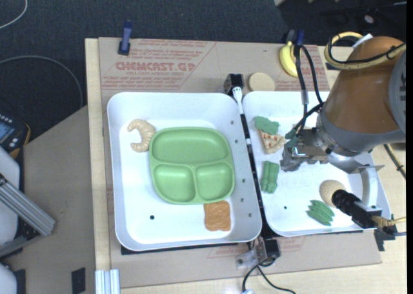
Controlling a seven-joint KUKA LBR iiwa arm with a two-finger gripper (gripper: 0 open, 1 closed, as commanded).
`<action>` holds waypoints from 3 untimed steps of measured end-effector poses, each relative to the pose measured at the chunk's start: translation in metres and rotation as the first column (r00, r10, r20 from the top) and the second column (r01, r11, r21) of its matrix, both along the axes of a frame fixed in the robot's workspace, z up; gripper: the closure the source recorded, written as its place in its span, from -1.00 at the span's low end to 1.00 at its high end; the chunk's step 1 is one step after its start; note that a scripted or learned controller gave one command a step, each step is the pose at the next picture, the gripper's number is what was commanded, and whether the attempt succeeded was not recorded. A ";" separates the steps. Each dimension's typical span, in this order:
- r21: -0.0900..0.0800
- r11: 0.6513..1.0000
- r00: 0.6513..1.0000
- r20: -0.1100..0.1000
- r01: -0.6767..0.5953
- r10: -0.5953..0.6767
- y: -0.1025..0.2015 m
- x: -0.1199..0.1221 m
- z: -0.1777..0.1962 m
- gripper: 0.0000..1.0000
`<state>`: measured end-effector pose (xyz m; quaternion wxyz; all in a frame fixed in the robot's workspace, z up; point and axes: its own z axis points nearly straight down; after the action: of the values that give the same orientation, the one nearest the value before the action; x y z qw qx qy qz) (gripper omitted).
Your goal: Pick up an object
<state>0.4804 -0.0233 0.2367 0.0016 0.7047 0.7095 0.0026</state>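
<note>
Approach step, nothing lifted yet. Your pincer [294, 156] hovers just right of green pickle [270, 177] in right bin [293, 225]; opening unreadable, nothing visibly held. Next: centre over pickle, descend.

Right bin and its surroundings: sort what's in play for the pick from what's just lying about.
In play:
- gripper, low over the right bin
- pizza slice
- green leafy piece
- green pickle
- green pod
- tan round piece

Lying about:
- green divided plate, croissant and toast in the left bin
- banana and tan disc on the bench
</note>
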 end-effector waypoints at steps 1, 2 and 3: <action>0.001 1.000 1.000 0.001 -0.002 0.002 0.077 0.000 0.057 1.00; -0.003 1.000 1.000 0.006 0.012 -0.012 0.022 0.000 0.144 1.00; 0.000 1.000 1.000 0.004 0.003 -0.003 0.056 0.000 0.209 1.00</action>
<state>0.4801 0.0328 0.4458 0.0030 0.7057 0.7085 0.0041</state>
